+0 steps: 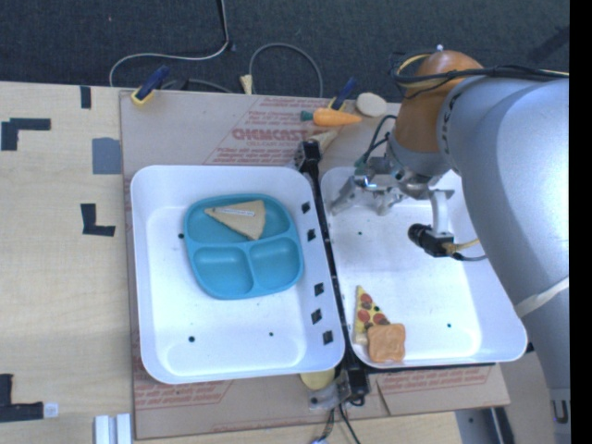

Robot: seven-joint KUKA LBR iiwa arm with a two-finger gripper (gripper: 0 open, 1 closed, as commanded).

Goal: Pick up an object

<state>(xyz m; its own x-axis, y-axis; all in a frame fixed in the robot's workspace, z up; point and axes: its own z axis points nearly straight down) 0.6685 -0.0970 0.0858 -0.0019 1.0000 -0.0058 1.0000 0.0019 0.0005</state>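
Note:
My gripper hangs over the far left part of the right bin, just inside its back wall. A pizza slice and a tan piece of toast lie at that bin's near left corner, well away from the gripper. A blue divided tray rests in the left bin, and its far compartment holds a wedge of sandwich. I see nothing between the gripper's tips.
The grey arm with its orange band covers the right bin's back right side. Behind the bins lie an orange carrot and a beige egg-like thing. Black clips line the divider between the bins. Cables loop at the back.

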